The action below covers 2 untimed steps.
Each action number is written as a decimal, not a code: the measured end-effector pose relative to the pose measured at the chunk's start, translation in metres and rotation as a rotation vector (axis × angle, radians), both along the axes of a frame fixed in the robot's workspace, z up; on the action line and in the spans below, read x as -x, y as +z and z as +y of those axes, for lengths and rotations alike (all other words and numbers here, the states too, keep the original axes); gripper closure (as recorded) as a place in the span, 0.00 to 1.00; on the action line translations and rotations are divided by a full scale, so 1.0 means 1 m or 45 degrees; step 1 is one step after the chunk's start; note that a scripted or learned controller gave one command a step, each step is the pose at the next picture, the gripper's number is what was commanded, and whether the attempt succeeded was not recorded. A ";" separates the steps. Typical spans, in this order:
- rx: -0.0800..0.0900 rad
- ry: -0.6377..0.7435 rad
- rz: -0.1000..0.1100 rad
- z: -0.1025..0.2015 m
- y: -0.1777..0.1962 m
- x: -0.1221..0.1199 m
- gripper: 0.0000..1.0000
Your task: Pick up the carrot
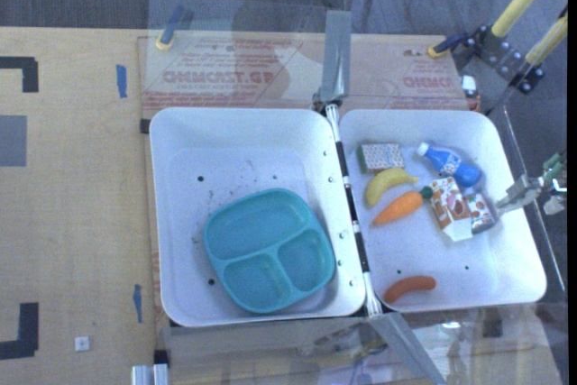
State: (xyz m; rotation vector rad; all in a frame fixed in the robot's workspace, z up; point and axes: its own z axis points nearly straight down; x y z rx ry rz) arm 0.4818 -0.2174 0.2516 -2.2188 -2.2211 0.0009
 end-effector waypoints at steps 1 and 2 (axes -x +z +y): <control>-0.001 0.289 -0.002 0.072 -0.093 0.002 0.00; 0.003 0.526 -0.008 0.101 -0.135 -0.074 0.00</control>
